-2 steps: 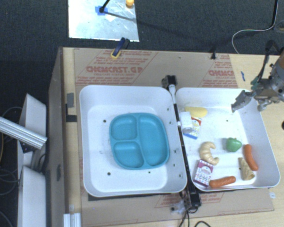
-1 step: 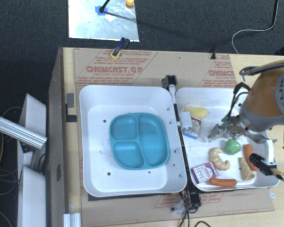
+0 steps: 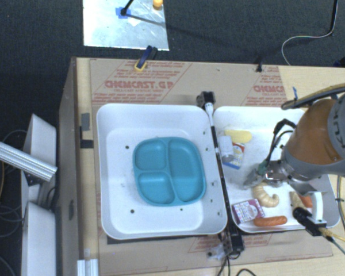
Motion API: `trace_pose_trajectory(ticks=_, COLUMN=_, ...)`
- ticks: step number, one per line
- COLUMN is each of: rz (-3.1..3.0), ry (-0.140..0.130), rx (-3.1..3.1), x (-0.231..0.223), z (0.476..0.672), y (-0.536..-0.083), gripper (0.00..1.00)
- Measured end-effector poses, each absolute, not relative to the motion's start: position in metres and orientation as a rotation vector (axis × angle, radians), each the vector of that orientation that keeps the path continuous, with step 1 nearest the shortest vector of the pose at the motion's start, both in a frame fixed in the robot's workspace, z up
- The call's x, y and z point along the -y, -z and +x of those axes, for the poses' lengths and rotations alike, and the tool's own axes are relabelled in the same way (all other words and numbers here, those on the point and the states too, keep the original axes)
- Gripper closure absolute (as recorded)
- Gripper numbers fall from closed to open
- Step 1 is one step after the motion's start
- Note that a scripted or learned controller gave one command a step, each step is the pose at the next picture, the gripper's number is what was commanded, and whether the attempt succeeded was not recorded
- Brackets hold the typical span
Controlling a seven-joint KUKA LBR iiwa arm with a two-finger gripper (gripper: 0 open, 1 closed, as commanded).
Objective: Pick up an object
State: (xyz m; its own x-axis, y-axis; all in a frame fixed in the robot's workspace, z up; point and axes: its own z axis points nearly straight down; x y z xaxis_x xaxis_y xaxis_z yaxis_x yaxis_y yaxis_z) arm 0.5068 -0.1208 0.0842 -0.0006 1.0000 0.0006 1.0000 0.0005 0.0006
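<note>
My gripper [image 3: 256,176] hangs low inside the right bin [image 3: 259,118], near its middle, at the end of the grey arm with the orange band [image 3: 311,138]. Just below the gripper lies a tan croissant-shaped piece [image 3: 267,196]. To its left are a small white and blue packet [image 3: 232,154] and a pale yellow piece [image 3: 239,135]. A maroon packet [image 3: 246,210] and a red-orange sausage-shaped piece [image 3: 270,221] lie by the bin's near edge. An orange piece [image 3: 303,200] shows partly beside the wrist. Nothing shows between the gripper's tips.
The left bin [image 3: 121,119] holds a blue plate with compartments [image 3: 168,171]. A divider rail [image 3: 217,160] runs between the two bins. The brown bench board [image 3: 161,82] surrounds them.
</note>
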Motion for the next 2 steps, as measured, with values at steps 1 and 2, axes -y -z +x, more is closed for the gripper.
trace_pose_trajectory(ticks=1, rz=-2.220, ry=0.006, rx=2.225, x=0.120, z=0.508, y=-0.095, gripper=1.00)
trace_pose_trajectory(ticks=2, rz=-2.218, ry=0.005, rx=2.227, x=0.036, z=0.536, y=-0.185, gripper=1.00)
